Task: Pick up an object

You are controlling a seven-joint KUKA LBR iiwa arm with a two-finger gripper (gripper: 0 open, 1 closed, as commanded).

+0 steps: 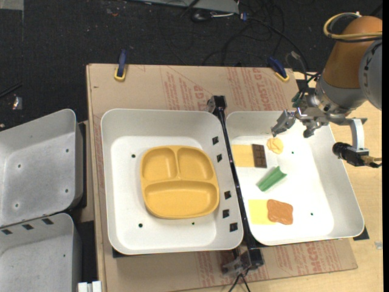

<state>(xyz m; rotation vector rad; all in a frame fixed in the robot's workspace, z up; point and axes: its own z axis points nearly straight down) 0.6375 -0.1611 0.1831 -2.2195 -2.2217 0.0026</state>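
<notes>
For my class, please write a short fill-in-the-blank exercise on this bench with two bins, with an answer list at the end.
1. The yellow divided tray lies in the ____ bin as the camera sees it.
2. The divided tray has ____ compartments.
3. The long block in the right bin is ____ in colour.
4. The gripper hovers over the ____ bin.

Answers: left; three; green; right

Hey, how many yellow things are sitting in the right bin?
3. A small yellow piece lies near the claw, a flat yellow square sits beside the brown bar, and another yellow square lies partly under the orange piece.
</notes>
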